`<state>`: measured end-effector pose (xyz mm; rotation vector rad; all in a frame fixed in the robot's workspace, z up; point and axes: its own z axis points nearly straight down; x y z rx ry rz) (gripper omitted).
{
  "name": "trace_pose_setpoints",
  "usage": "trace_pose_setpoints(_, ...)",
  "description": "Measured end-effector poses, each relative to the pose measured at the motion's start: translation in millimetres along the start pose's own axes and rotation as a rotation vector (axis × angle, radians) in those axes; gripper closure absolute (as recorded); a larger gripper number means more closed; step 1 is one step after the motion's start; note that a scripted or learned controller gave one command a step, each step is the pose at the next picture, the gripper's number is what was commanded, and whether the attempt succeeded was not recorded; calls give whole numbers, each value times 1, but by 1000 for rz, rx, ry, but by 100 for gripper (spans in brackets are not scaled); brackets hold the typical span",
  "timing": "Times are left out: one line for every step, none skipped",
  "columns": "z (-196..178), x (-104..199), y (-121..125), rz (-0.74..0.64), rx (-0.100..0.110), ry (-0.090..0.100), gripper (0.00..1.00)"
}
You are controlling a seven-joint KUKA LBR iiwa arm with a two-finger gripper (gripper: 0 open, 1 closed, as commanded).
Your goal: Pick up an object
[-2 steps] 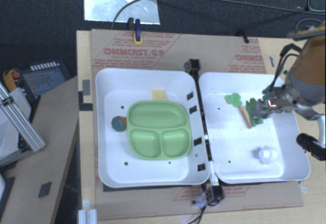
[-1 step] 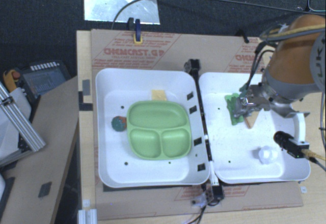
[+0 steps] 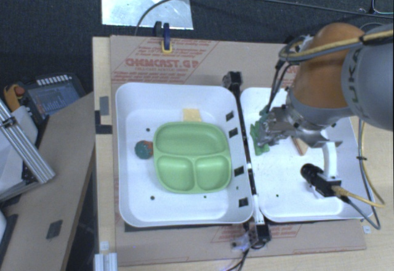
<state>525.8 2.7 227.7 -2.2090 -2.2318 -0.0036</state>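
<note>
Currently: gripper (image 3: 269, 134) low in right bin (image 3: 289, 208), at the green object (image 3: 259, 140)

KUKA arm (image 3: 332, 79) comes in from the right, orange band over the right bin. The gripper sits at that bin's left side, close to the divider wall between the two bins. The green object is right there: dark green, flat-looking, lying against the left wall of the right bin, with the gripper tip overlapping its upper edge. Touching or gripping it: can't tell from this angle. Jaw state: can't tell either, the wrist body blocks the view. One tan stick (image 3: 300, 145) lies in the same bin, just right of the gripper, partly under the wrist.

Over in the left bin (image 3: 132, 202): light green divided tray (image 3: 191, 159) in the middle, three compartments. One yellow block (image 3: 192, 115) just behind the tray, touching its far rim or nearly so. One round teal-and-brown thing (image 3: 143, 149) just beside the tray's left edge. Both bins sit on a cardboard sheet (image 3: 184, 57), with a blue-and-yellow clamp (image 3: 165, 39) at its far edge.
</note>
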Motion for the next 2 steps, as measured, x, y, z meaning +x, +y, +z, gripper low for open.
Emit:
trace_pose_setpoints(3, 45, 3, 1, 0, -1, 100)
trace_pose_setpoints(-5, 94, -1, 0, -1, 0, 100)
